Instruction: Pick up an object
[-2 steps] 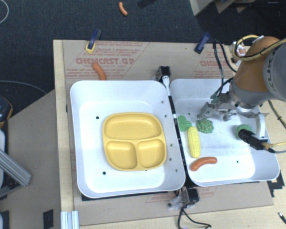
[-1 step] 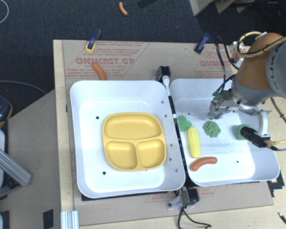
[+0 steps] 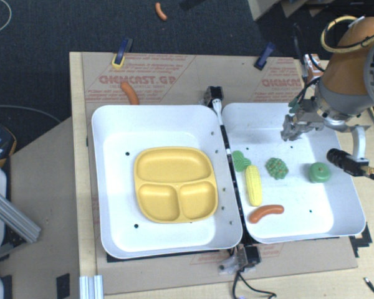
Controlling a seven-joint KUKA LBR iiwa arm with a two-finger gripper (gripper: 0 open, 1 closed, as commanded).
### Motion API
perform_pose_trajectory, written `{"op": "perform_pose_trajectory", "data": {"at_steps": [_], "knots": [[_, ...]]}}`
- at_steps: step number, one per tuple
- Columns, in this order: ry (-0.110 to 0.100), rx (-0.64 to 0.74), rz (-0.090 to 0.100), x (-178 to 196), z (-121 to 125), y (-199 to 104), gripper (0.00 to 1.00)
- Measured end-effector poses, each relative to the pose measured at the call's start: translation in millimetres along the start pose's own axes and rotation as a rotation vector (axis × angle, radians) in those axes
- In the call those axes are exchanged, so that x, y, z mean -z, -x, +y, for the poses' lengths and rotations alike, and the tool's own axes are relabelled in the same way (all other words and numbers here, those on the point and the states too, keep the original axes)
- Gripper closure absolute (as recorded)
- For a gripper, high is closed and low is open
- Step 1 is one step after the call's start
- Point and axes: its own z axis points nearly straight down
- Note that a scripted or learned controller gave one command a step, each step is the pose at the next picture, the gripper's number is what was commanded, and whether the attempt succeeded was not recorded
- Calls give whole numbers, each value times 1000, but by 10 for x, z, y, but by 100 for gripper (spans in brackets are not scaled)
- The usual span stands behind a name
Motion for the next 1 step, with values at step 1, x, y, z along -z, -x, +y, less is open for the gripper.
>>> {"op": "perform_pose_trajectory", "data": {"at_steps": [1], "knots": [[1,0,-1,542,19,3,100]]}}
